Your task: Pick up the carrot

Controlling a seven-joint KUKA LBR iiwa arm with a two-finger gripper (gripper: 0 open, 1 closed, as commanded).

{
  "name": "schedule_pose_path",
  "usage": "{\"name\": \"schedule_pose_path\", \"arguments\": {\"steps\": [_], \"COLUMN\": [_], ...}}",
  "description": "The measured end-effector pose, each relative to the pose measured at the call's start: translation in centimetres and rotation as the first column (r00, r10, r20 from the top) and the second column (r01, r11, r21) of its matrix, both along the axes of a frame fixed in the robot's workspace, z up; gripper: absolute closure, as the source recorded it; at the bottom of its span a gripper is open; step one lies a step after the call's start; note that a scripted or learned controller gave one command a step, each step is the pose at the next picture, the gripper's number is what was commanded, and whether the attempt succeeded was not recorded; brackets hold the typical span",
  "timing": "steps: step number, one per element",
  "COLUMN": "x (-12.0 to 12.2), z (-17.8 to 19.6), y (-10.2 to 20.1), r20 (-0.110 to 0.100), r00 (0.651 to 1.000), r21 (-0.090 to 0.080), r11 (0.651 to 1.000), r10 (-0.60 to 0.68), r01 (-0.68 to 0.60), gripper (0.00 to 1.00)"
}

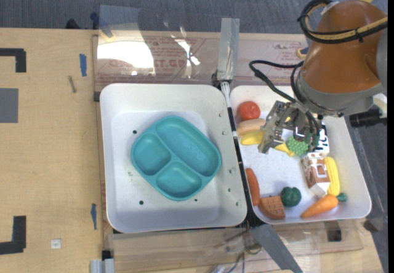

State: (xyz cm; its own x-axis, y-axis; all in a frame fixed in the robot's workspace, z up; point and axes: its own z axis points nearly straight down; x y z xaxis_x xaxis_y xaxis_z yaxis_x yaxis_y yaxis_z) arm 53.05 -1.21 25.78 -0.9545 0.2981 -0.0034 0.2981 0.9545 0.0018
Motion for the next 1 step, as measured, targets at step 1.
{"name": "schedule_pose_path", "arguments": {"steps": [1], "x": [-2.04], "z": [-6.03], "y": [0.14], "r20": [-0.004], "r00": [0.883], "r21": [0.001], "r11": [0.883], "r10": [0.469], "r01": [-0.469], "gripper": [1.00]}}
